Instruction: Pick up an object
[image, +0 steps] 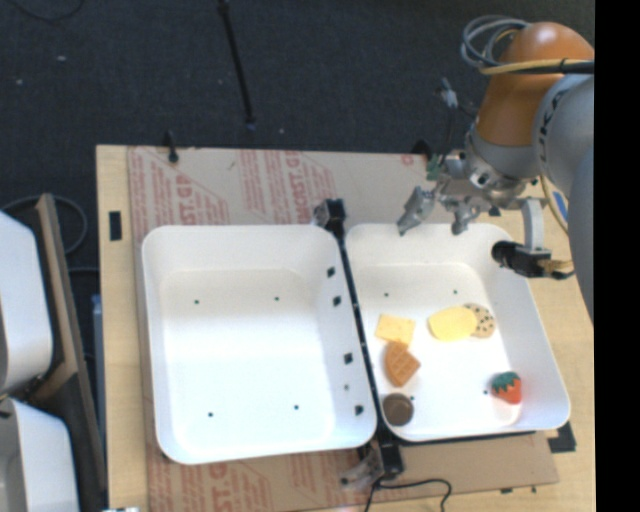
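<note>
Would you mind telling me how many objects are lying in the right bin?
6, all in the right bin: yellow square, orange waffle piece, brown disc, yellow oval, speckled cookie touching it, and strawberry. None seem hidden.

The shallow white left bin (180, 300) offers open floor — in the white right bin (530, 330), small food pieces crowd the near half, its far half free.

Bright, even overhead light — white bins (250, 330) slightly glary, shadows faint, picture soft throughout.
</note>
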